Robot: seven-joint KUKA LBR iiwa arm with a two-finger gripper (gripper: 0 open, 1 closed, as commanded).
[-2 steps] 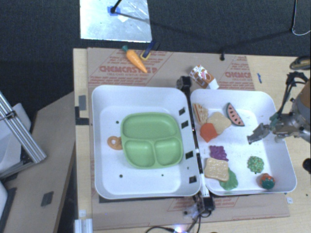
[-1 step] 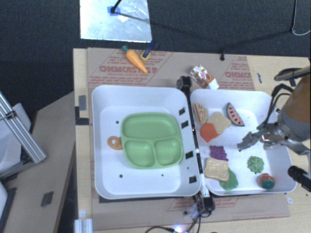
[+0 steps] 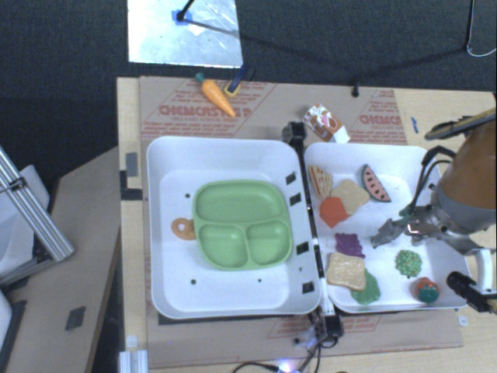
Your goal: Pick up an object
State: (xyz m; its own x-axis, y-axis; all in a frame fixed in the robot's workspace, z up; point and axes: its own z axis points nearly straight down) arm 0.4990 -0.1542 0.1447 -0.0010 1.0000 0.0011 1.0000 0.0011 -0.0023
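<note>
Since I have 1 arm reaching in from the right, the gripper (image 3: 386, 231) hangs over the right bin (image 3: 404, 155), fingers slightly apart, nothing held. Nearest thing: purple grapes (image 3: 349, 245), just left and a touch nearer me. Watermelon slice (image 3: 376, 183) lies farther back, tilted diagonally.
</note>
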